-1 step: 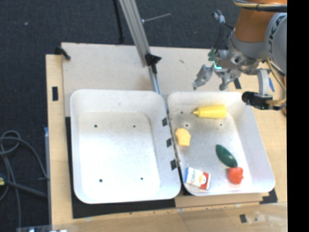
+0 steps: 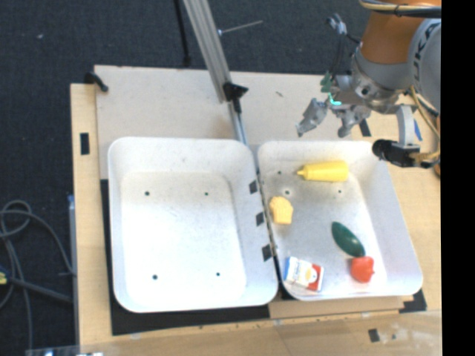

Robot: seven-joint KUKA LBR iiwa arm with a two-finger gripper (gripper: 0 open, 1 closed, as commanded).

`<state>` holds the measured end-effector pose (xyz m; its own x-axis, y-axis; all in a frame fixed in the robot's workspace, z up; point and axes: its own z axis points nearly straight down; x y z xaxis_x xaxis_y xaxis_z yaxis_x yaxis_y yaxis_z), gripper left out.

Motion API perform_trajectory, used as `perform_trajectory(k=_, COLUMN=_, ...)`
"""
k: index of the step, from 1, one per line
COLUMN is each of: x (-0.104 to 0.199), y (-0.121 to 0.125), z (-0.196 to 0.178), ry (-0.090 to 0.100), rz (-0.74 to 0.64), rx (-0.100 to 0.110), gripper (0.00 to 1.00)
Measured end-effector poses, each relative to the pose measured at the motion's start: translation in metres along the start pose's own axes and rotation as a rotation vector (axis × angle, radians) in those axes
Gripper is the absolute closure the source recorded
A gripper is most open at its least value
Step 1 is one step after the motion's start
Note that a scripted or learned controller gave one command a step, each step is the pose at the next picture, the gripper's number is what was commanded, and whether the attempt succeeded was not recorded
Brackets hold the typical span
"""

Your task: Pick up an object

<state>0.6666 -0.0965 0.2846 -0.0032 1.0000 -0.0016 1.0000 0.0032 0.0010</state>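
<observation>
Tool [image 2: 329, 121] spread wide and unladen above right bin's [image 2: 393, 199] far rim, yellow bottle [image 2: 323, 172] just below

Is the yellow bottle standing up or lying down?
Lying down: the yellow bottle rests on its side in the right bin, cap pointing left.

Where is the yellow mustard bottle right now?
The yellow mustard bottle lies on its side near the far edge of the right bin, beyond the yellow cheese wedge and the green pickle.
</observation>
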Motion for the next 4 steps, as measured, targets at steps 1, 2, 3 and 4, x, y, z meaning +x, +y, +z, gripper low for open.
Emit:
perform_trajectory(k=1, x=0.0, y=0.003, z=0.063, ry=0.0, rz=0.003, rx=0.006, gripper=0.0)
perform_trajectory(k=2, x=-0.001, y=-0.008, z=0.113, ry=-0.001, rz=0.004, rx=0.005, gripper=0.0)
perform_trajectory(k=3, x=-0.011, y=-0.009, z=0.172, ry=0.0, rz=0.006, rx=0.011, gripper=0.0)
perform_trajectory(k=4, x=-0.012, y=-0.008, z=0.158, ry=0.001, rz=0.01, rx=0.003, gripper=1.0)
